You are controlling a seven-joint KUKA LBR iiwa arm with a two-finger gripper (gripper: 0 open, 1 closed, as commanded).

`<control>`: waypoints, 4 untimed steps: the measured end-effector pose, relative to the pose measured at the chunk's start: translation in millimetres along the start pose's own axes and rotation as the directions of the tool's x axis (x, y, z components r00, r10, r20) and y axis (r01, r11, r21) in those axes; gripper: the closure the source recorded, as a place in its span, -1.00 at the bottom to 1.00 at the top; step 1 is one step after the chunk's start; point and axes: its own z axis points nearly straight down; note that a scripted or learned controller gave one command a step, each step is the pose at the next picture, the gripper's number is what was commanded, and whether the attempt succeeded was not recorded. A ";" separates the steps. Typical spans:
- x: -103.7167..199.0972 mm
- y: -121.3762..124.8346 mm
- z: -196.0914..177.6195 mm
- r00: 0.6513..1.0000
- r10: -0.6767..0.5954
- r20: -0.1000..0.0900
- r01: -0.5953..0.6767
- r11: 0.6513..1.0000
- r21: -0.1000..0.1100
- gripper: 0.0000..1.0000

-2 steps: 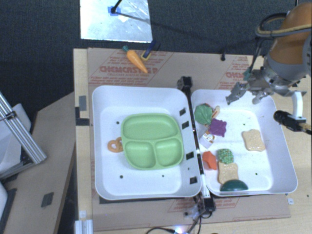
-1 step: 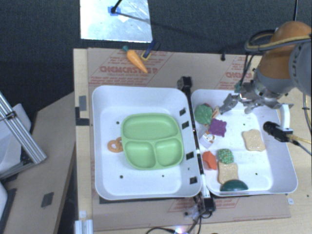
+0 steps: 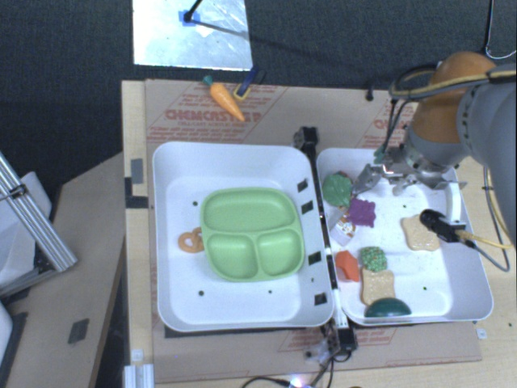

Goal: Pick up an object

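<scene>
**Now: arm over right bin, toys below**

Largest, the arm's gripper hovers at the right bin; whether its fingers are open I cannot tell. Green toy lies just left; purple toy below.

A shallow white bin on the left holds a light green plastic plate with three compartments. A small tan pretzel-shaped toy lies just beside the plate's left edge, on the bin floor. Beyond the bins, on the brown cardboard sheet with red lettering, an orange toy carrot lies tilted, near a small blue and yellow object. A silvery square sheet sits further back on the dark floor.
</scene>
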 end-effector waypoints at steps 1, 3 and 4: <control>-8.0 0.7 33.6 1.000 0.008 0.011 -0.008 1.000 -0.005 -1.00; -0.1 9.2 -20.6 1.000 0.001 0.001 -0.001 1.000 -0.008 1.00; -4.3 6.3 -84.2 1.000 0.002 0.002 -0.002 1.000 -0.010 1.00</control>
